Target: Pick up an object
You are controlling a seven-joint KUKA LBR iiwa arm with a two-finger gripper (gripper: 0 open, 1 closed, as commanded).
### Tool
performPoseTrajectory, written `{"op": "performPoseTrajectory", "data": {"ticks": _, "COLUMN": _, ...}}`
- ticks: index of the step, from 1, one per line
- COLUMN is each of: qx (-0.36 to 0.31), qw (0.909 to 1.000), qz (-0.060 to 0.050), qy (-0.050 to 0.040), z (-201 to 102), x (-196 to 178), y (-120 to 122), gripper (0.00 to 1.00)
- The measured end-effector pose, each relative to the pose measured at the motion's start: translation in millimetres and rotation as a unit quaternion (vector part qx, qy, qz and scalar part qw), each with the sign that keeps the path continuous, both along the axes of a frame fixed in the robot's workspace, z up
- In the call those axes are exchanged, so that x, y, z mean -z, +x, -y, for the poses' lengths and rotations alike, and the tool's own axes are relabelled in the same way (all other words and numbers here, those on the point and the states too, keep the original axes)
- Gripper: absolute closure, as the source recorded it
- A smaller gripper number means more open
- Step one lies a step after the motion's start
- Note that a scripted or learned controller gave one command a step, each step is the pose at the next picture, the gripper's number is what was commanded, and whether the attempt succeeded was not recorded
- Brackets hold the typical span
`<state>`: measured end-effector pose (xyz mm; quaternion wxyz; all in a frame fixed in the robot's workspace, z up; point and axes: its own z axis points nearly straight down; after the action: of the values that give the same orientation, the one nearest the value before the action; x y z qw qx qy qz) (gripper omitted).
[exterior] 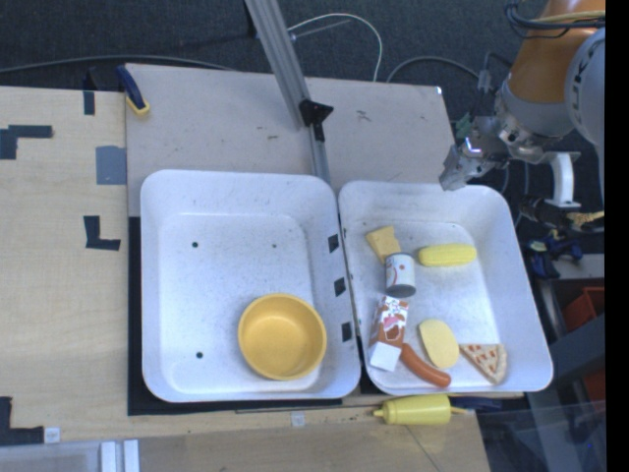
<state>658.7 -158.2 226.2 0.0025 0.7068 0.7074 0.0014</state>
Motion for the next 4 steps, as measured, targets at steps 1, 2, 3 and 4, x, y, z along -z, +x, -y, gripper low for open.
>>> {"op": "performPoseTrajectory", "data": {"ticks": 1, "qx": -0.001, "qw": 1.0000, "qz": 0.000, "qy": 0.0001, "z": -0.2, "x": -53.7, "y": 1.2, "gripper": 1.00}}
{"op": "performPoseTrajectory", "data": {"ticks": 2, "qx": -0.002, "qw": 1.0000, "qz": -0.003, "qy": 0.0016, "z": -57.4, "x": -48.8, "y": -16.3, "gripper": 1.00}}
{"op": "performPoseTrajectory", "data": {"ticks": 3, "qx": -0.002, "qw": 1.0000, "qz": -0.004, "qy": 0.0018, "z": -108.8, "x": -48.7, "y": -42.7, "gripper": 1.00}}
{"op": "performPoseTrajectory", "data": {"ticks": 4, "qx": -0.003, "qw": 1.0000, "qz": -0.005, "qy": 0.0014, "z": -162.8, "x": -31.6, "y": -72.6, "gripper": 1.00}}
